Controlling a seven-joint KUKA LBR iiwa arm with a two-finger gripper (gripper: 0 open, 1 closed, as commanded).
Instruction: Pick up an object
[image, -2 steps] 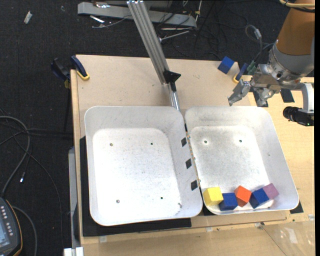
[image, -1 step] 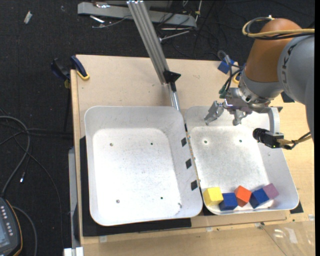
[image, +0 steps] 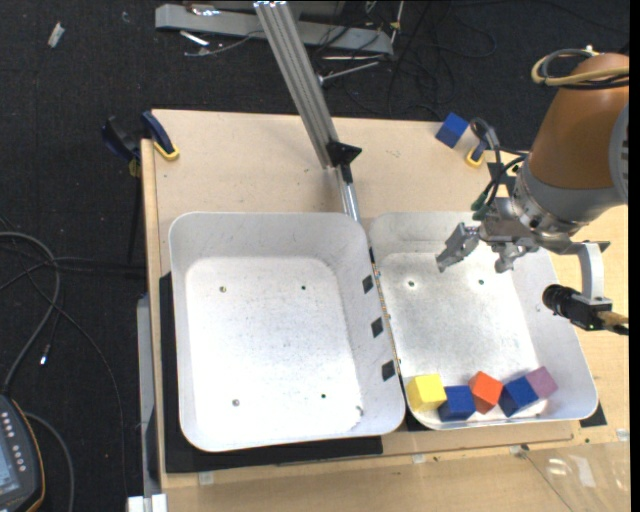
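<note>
Several small blocks lie along the near edge of the right bin (image: 470, 320): a yellow block (image: 427, 390), a blue block (image: 457, 402), an orange block (image: 487, 390), a second blue block (image: 519, 395) and a pale purple block (image: 542, 381). My gripper (image: 480, 252) hangs over the far part of that bin, well away from the blocks. Its fingers (image: 455, 247) are spread apart with nothing between them.
The left bin (image: 265, 330) lies beside the right one, with black clips along the shared rim. A blue block (image: 452, 129) sits on the bench at the back right, outside the bins. A slanted metal pole (image: 305, 85) crosses the back of the bench.
</note>
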